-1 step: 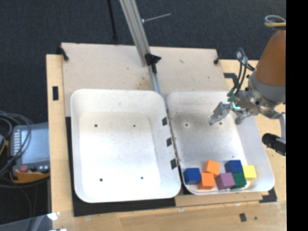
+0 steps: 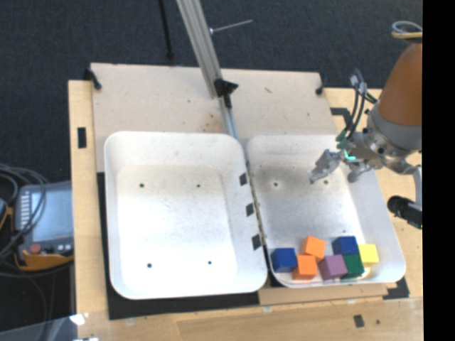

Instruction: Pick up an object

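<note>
Coloured blocks [image 2: 323, 257] crowd near edge | gripper [image 2: 324, 168] above bare floor

Bench [image 2: 85, 190]: I see two bins on it, side by side.
Left bin [image 2: 178, 215]: just beside the right bin.
Right bin [image 2: 313, 204]: blocks inside.
Blocks [image 2: 323, 258]: I note them clustered along the near wall.
Gripper [image 2: 323, 168]: above the right bin's far part, well apart from the blocks.
Pole [image 2: 202, 45]: I see it behind the bins, slanting.
</note>
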`<state>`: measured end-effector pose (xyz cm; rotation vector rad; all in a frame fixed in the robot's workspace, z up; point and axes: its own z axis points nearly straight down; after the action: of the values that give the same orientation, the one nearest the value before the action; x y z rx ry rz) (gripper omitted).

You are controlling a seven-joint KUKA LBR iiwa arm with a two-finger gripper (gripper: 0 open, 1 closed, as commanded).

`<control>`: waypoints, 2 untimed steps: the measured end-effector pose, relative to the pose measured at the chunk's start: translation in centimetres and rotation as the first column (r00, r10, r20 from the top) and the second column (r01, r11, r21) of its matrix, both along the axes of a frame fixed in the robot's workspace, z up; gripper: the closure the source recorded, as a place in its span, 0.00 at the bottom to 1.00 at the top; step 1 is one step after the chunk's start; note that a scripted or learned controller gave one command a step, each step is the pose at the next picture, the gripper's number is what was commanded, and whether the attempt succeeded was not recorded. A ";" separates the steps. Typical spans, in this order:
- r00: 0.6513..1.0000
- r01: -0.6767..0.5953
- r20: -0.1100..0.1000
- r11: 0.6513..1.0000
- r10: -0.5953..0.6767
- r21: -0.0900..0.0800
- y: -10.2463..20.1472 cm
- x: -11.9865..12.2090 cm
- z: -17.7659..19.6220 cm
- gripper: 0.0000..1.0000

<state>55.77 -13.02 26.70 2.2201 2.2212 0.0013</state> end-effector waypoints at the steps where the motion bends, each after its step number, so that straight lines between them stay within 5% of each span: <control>1: 1.000 0.003 -0.006 1.000 -0.003 -0.001 -0.2 0.2 -6.3 0.00; 2: 1.000 0.005 -0.006 1.000 -0.005 -0.001 -0.4 1.0 -11.1 0.00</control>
<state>56.80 -13.44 15.62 2.2285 2.2175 -0.0063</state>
